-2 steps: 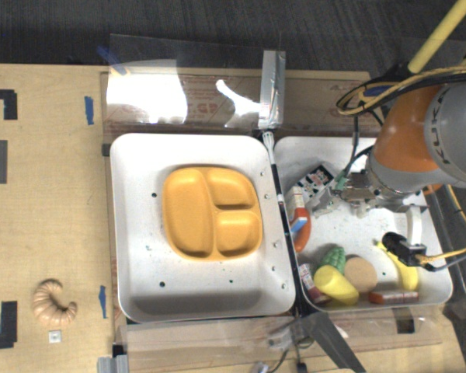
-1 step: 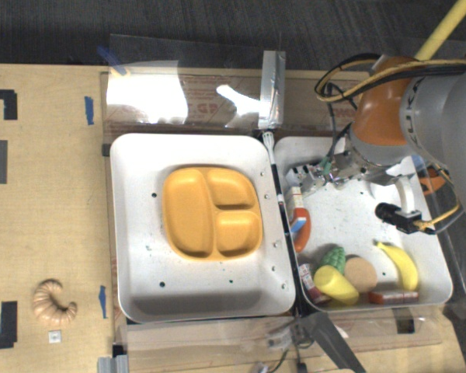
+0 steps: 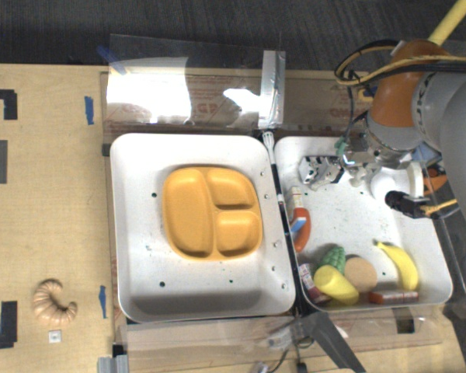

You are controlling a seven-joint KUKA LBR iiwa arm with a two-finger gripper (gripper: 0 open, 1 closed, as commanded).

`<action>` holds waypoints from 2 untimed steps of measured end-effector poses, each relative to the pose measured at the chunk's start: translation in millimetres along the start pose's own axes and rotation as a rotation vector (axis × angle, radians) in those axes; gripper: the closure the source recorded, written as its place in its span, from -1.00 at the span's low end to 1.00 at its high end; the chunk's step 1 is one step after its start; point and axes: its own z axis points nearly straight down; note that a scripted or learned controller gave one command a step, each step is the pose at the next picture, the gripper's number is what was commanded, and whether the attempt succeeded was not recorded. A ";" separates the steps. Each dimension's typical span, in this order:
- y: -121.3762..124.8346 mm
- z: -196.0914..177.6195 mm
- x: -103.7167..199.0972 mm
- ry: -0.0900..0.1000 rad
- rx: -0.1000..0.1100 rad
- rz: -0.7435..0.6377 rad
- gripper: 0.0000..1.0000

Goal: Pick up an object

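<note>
Two white bins sit side by side: the left bin point(image 3: 132, 231) well off from the pincer point(image 3: 320, 171), the right bin point(image 3: 373, 224) right beneath it. One yellow divided plate point(image 3: 212, 212) lies in the far bin. Below the pincer I count one banana point(image 3: 400, 264), one lemon point(image 3: 335, 284), one round tan piece point(image 3: 361, 273) and one green vegetable point(image 3: 332, 256). One croissant point(image 3: 54, 301) lies farthest away, on the bench.
</note>
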 end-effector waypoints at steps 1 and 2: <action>-13.2 0.5 -52.2 -0.022 -0.034 -0.065 -1.00; -79.8 2.4 -19.5 -0.030 -0.044 -0.240 -1.00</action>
